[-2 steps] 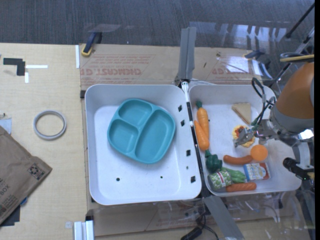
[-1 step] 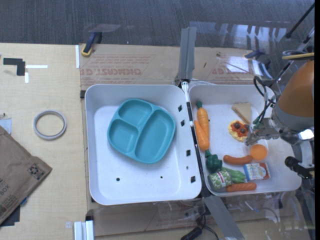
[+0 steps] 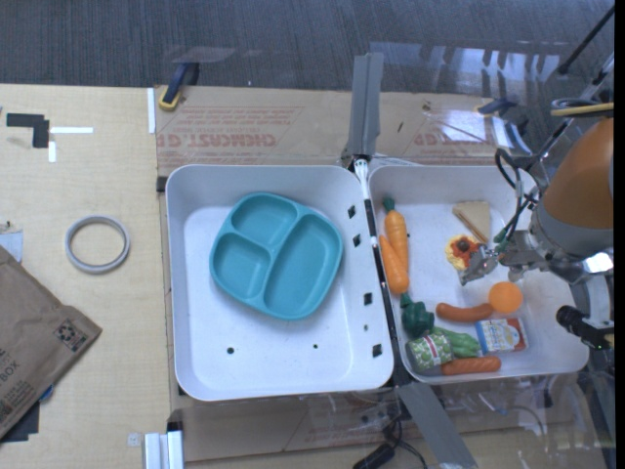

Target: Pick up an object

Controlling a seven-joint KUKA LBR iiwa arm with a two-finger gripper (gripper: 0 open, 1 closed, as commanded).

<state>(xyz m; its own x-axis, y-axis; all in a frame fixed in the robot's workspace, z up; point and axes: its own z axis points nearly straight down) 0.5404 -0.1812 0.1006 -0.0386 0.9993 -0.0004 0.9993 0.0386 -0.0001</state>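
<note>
In the right bin (image 3: 547,364), near its middle, a small red-and-yellow toy (image 3: 459,251) lies just left of the gripper (image 3: 476,267), whose grip I cannot tell. An orange ball (image 3: 505,297) sits nearer, carrots (image 3: 395,249) further left. The approach seems under way; next it needs a descent squarely over the toy

Materials and finishes
Bins (image 3: 195,291): smooth white plastic, slightly glossy. Divided plate (image 3: 276,255): matt teal plastic. Desk (image 3: 78,164): pale wood.
</note>
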